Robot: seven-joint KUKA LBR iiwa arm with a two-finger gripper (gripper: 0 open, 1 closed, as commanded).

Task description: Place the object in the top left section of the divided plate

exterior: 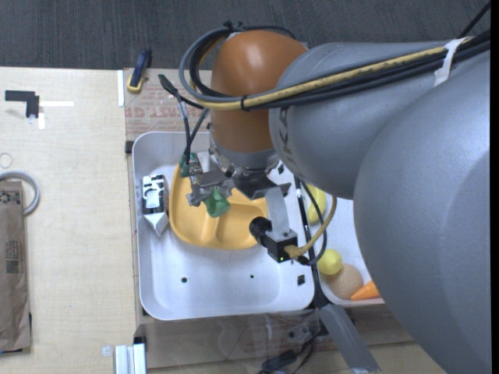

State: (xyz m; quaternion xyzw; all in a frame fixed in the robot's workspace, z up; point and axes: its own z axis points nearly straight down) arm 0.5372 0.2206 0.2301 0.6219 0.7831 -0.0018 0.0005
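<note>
The grey KUKA arm (390, 146) fills the right of the view, its orange band (249, 76) sitting above the wrist. It reaches over a shallow white bin (210, 291) on the pale wooden table (62, 146). A yellow divided plate (204, 223) lies in the far half of that bin, partly hidden under the wrist.

The gripper (212, 197) hangs low over the plate's far left part, and a small green object (217, 204) sits right at its tip, over the yellow surface. The step in hand looks like the placing itself, with the object brought above the target section. The next move probably calls for a short descent, a release, and a clean lift away.

Whether the jaws are open or closed on the green object cannot be told; the wrist and cables crowd the view. A small white-and-black item (153, 195) rests just left of the plate, and yellow and orange toy fruit (337, 269) lie in the neighbouring bin to the right.
</note>
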